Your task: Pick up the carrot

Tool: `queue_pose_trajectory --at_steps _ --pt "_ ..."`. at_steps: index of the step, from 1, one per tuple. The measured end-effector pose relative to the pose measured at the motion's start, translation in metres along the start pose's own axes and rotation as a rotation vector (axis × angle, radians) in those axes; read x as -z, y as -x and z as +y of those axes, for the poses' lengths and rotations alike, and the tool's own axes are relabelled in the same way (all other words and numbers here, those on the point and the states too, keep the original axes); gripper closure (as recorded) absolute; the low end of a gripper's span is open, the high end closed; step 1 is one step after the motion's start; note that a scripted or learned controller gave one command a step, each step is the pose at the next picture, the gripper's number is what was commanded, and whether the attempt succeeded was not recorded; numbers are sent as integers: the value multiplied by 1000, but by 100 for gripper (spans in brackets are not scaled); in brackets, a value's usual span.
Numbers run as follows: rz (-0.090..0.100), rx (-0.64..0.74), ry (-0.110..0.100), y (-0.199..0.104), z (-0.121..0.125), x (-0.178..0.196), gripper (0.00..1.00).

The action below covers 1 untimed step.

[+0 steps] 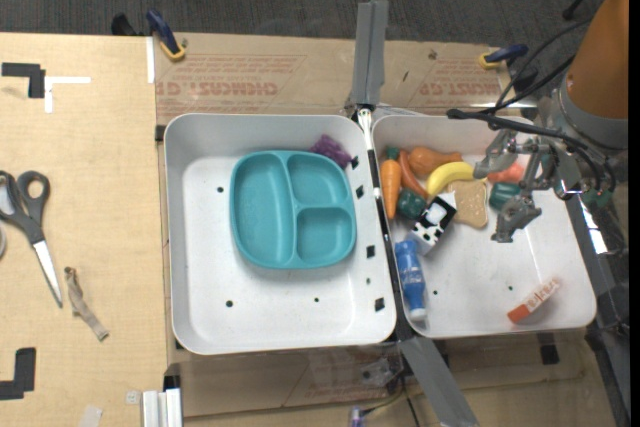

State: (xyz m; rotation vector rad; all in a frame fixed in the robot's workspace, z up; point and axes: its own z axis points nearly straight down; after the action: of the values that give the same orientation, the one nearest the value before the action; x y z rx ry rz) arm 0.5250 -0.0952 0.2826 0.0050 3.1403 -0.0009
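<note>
Where the tan surface (80, 245) spreads across the left of the view, two shallow white bins sit side by side to its right, the left bin (190, 315) bearing a teal divided plate (295, 210) and a small purple thing (333, 151) at its far rim. The right bin (480, 315) carries the clutter: the arm (600, 65) reaches in from the right above its far corner, and the end effector (512, 190) hangs over the bin's middle right, fingers apart and nothing between them. A blue bottle (409, 275) lies along the near left wall. A yellow banana (448, 177) rests beside a slice of toast (471, 204). The carrot (390, 180) lies against the left wall, near the far end, just left of the banana and well apart from the end effector. Scissors (30, 215) lie on the surface at far left.
</note>
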Motion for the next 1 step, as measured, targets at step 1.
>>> queue_pose_trajectory --at_steps 1 --pt "-2 2 1 102 39 -91 0"
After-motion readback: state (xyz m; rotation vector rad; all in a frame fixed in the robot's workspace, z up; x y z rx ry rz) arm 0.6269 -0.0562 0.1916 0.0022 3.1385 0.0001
